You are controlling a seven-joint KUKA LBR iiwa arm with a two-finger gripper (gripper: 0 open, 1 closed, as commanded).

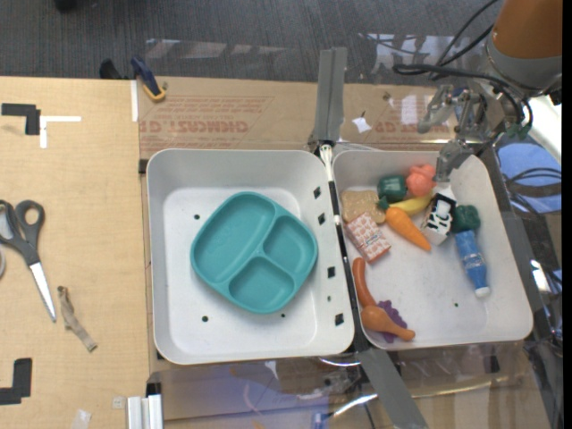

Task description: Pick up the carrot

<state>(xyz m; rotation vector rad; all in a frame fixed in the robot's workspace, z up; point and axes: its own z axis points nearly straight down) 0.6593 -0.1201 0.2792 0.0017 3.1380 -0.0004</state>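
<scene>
Carrot (409, 228): smooth orange taper, lying aslant in the right bin (500, 324), just below and left of the claw (452, 158), between a yellow banana (409, 206) and a pink box (367, 237). Arm (529, 16): grey, orange-banded, reaching down over the bin's far right corner. Claw: metal, nothing seen in it; how wide it stands cannot be told.

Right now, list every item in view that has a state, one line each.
carrot: lying flat in the right bin, not gripped
gripper: above the right bin's far edge, holding nothing
teal plate: right side up in the left bin, compartments bare
blue bottle: lying on its side
scissors: closed, on the bench
snack packet: lying flat, tilted
</scene>
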